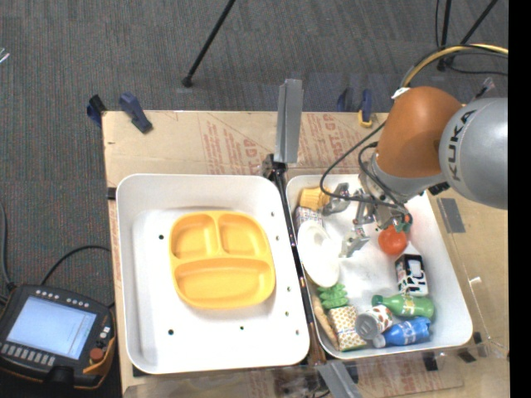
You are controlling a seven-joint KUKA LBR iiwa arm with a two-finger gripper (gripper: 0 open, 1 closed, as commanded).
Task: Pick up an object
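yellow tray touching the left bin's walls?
Apart. Camera view shows the yellow tray mid-floor in the left bin, white floor visible all around it.

- Divided tray: plain yellow-orange.
- Two bins: white.
- Ball: red-orange.
- Small carton: black and white patches.
- Bottle: green.
- Bottle: blue.
- Leafy toy: green.
- Disc: white.
- Arm: grey, with an orange band.
- Bench: tan with red print.

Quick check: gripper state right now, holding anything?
Gripper: over the right bin, beside the red ball; open or shut cannot be told.
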